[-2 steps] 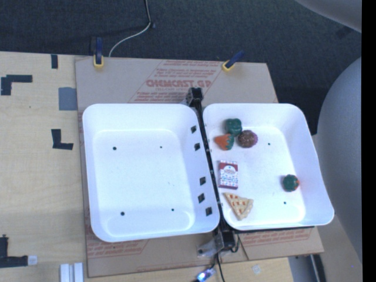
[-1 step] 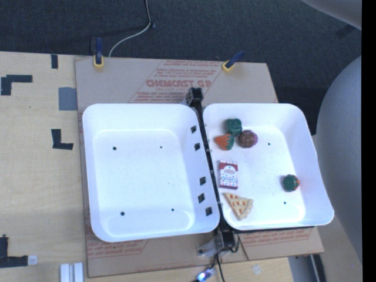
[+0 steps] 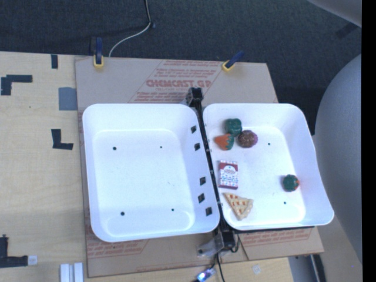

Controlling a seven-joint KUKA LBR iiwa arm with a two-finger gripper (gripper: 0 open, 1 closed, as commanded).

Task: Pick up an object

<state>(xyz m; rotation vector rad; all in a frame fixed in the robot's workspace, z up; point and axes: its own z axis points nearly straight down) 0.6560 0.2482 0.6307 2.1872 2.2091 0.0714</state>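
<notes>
The right bin holds several small items. A green piece lies at its back left, with an orange-red piece just in front of it and a dark red round piece to the right. A small red and white packet lies near the divider. A tan wedge with red dots rests at the front left. A green ball with a red spot sits alone toward the right wall. Part of the grey arm bulks at the right edge.
The left bin stands beside the right one on a brown cardboard sheet. Two clamps hold the sheet's back edge. A black cable runs across the dark floor behind.
</notes>
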